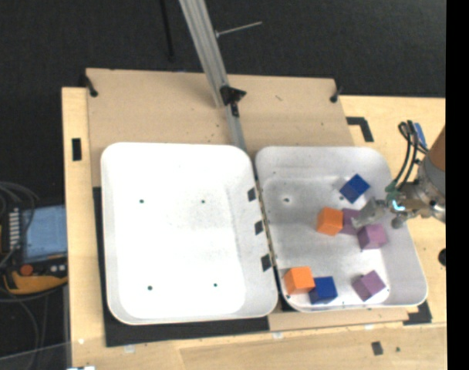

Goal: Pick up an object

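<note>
The right bin (296, 168) holds several small blocks. A blue block (355, 188) lies toward the back, an orange block (330, 221) in the middle and a purple block (372, 236) just right of it. Along the front wall sit an orange block (299, 279), a blue block (323, 289) and a purple block (369, 284). My gripper (363, 219) reaches in from the right, low over the bin, between the middle orange block and the purple block beside it. A bit of purple shows at its tip.
The left bin (180, 230) stands beside the right one, their walls meeting at the centre. A slanted metal pole (207, 45) rises behind the bins. Cables and a blue device (42, 233) lie off the bench at the left.
</note>
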Available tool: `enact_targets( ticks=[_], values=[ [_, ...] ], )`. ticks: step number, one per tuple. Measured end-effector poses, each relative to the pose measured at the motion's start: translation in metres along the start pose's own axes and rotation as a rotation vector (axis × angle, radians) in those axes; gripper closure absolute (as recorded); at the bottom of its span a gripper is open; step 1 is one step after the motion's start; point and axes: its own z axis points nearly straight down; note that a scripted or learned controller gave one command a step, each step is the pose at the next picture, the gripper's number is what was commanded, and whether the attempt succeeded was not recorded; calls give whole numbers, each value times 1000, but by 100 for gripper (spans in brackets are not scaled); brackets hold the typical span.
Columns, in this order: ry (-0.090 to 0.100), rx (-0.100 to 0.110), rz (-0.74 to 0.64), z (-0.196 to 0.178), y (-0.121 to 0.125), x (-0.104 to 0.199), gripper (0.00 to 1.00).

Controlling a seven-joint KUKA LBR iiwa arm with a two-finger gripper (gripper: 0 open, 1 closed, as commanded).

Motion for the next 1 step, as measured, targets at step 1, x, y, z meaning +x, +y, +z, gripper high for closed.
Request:
enact_targets(
  ticks=[1],
  values=[
    [-2,-5,0,-2,1,0,0]
  ],
)
